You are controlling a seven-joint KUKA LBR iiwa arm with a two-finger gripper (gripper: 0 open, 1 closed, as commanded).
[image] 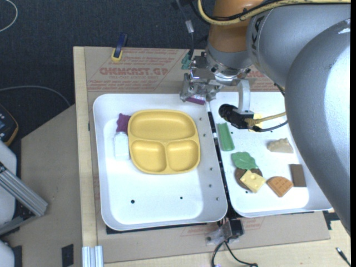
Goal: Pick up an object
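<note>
Fingers [196,91] closed on a small purple object [194,99] at the left bin's [105,149] far edge; grasp apparently made, lift remaining.

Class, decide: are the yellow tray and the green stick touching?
Apart. The camera view shows bin walls between the yellow tray and the green stick.

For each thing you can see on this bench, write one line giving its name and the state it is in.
Gripper: above the far edge of the left bin, with a small purple thing at its tip.
Yellow tray: upright in the left bin.
White bottle: lying beside the tray.
Green stick: lying flat in the right bin.
Cheese wedge: resting on a brown disc.
</note>
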